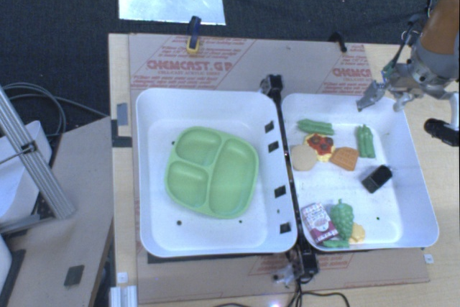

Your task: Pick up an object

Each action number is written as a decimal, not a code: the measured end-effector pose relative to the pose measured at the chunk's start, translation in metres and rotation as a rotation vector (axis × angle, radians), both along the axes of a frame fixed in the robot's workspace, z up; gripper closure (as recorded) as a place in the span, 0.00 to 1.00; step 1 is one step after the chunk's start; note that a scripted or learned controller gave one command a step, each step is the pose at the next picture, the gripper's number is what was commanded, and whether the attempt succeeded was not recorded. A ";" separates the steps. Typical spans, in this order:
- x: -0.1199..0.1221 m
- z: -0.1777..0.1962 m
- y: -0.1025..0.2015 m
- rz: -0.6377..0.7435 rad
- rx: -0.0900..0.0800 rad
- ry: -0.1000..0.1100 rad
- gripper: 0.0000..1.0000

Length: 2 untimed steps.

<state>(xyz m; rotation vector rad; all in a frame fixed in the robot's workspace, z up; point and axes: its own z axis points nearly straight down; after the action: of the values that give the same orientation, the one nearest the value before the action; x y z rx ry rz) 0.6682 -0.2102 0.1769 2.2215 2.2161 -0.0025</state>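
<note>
The right bin (413, 216) holds several toy foods. There is a green bean pod (315, 126), a red pizza slice (320, 144), a tan round piece (302, 157), an orange toast (345, 157) and a green pickle (366, 141). A black block (376, 178) lies further right. A red-and-white packet (318, 221), green grapes (342, 216) and a small yellow piece (357, 231) sit at the front. My gripper (382, 101) hangs over the bin's back right corner, open, with nothing between its fingers, above and behind the pickle.
The left bin (154, 226) holds a green divided plate (213, 170). A black divider with clips (277, 154) runs between the bins. A yellow-and-blue clamp (193, 36) stands at the bench's back edge. The arm (440, 32) reaches in from the upper right.
</note>
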 end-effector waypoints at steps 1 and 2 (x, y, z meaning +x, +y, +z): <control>-0.043 -0.098 0.005 0.002 0.006 0.007 0.00; -0.039 -0.081 0.004 0.008 0.001 -0.004 1.00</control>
<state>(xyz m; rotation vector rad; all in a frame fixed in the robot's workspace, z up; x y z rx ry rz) 0.6296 -0.2062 0.0958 2.2116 2.2233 0.0035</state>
